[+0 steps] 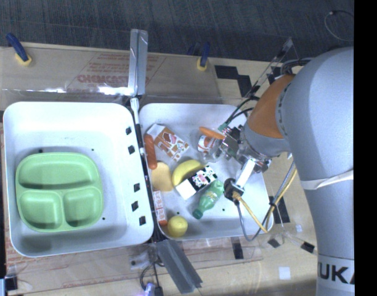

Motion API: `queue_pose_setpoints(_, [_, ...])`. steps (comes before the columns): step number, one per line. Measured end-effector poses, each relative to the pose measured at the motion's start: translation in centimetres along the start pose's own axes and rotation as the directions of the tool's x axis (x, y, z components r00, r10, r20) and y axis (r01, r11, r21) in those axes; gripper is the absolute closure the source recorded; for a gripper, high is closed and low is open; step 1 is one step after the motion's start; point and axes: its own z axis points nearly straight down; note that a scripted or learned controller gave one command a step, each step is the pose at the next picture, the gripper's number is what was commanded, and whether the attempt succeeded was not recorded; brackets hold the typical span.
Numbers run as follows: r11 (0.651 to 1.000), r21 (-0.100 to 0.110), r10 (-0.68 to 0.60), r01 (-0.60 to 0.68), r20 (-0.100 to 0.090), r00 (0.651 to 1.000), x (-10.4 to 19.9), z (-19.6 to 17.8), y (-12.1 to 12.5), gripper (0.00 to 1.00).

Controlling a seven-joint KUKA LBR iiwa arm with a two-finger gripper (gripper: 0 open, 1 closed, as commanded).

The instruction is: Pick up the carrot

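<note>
- Two white bins sit side by side; the carrot (209, 132) lies near the back of the right bin (176, 111).
- Gripper (228, 142) hovers just beside the carrot; whether its fingers are spread cannot be told.
- Left bin (65, 113) holds a green tray (58, 190).

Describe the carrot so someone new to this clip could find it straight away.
Look in the right bin, along its far side. The carrot lies there beside a small can, just left of the gripper. It is the thin orange stick, slimmer than the sausage-like piece by the left wall.
</note>
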Motion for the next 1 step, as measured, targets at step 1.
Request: queue_pose_setpoints(1, [1.000,0.002,-0.003,0.003,0.000,1.000,0.06,-0.99,-0.04,1.00])
